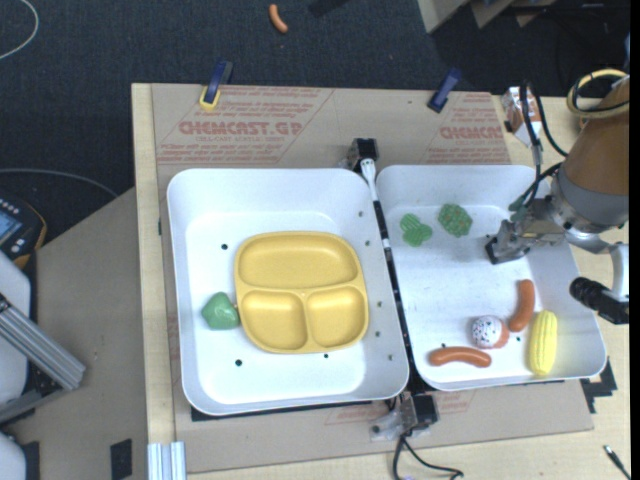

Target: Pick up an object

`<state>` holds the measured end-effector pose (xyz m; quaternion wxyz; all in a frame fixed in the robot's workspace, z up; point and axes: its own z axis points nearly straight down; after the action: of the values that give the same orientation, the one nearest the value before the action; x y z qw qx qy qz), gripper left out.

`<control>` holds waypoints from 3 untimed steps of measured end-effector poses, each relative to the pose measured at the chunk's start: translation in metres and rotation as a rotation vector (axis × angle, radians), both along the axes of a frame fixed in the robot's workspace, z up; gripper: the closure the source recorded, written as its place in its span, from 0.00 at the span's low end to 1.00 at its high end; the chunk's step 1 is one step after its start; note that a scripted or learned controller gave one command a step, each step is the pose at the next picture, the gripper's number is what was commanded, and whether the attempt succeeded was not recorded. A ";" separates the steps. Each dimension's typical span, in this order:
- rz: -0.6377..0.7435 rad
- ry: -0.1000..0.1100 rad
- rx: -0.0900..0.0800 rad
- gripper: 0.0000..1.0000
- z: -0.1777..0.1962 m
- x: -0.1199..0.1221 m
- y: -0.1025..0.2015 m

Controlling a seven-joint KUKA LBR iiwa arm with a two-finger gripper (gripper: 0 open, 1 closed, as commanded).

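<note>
Because the gripper (503,247) hangs low in the right bin (470,183), its state cannot be determined. No object sits beneath it: broccoli (455,219) lies beside it, sausage (521,305) below. Descent here risks closing on bare floor.

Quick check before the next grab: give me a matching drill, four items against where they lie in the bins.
Items:
1. yellow tray
2. corn
3. white ball
4. green lump

Places:
A. right bin, near its right wall
B. middle of left bin
C. left bin, touching the tray's left edge
D. right bin, between two sausages

Pairs: 1-B, 2-A, 3-D, 4-C
</note>
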<state>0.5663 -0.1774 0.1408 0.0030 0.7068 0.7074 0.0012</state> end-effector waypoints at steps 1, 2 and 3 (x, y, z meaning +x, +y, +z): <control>0.000 -0.001 -0.001 1.00 0.044 0.001 -0.003; 0.000 -0.001 -0.001 1.00 0.087 0.003 -0.004; 0.004 0.001 0.002 1.00 0.093 0.014 0.043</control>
<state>0.5806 -0.1342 0.2343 0.0018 0.7053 0.7089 0.0014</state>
